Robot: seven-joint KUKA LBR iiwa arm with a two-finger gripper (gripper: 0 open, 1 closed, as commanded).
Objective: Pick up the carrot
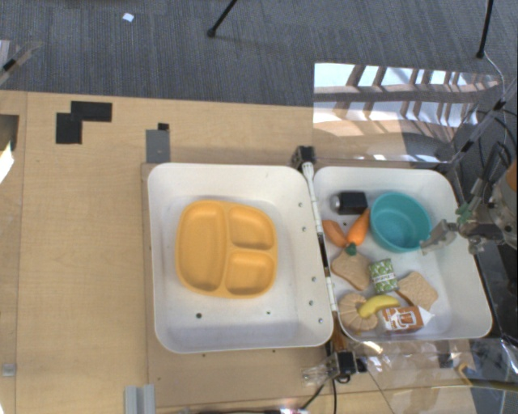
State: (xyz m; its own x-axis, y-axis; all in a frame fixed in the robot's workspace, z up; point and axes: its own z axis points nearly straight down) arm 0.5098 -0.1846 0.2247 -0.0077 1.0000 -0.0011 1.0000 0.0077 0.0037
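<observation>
The place looks like a robotics lab and not a home. A pale wooden bench (81,267) stands on grey carpet (162,40) and bears two shallow white bins (162,242), with black marker shapes (81,120) at its far left. Loose cables (340,380) hang at the near edge, and thin stand legs (222,20) rest on the carpet.

Carrot (358,229) lies in right bin (465,283) touching teal bowl (399,221); hand (441,234) sits beside the bowl's right side.
</observation>
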